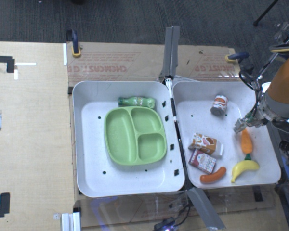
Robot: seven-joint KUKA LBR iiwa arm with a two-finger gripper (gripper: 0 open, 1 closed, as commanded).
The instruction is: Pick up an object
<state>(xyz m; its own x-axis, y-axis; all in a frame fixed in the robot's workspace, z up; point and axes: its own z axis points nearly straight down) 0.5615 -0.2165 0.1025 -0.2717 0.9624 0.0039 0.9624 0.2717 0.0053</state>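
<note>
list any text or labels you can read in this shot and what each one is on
"CHEMCUTS": red print on the cardboard sheet behind the left bin, upside down from this view; spelling uncertain. It repeats behind the right bin, partly hidden.
Can: label too blurred to read.
Two small cartons: print too small to read.
Green bottle: label unreadable.

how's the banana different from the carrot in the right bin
The banana is yellow and curved; the carrot is orange and straight. The banana lies near the right bin's front corner, roughly crosswise, while the carrot lies just behind it, running front to back. The gripper hangs right above the carrot's far end, not over the banana. Both are small toy foods lying flat by the bin's right wall.
</note>
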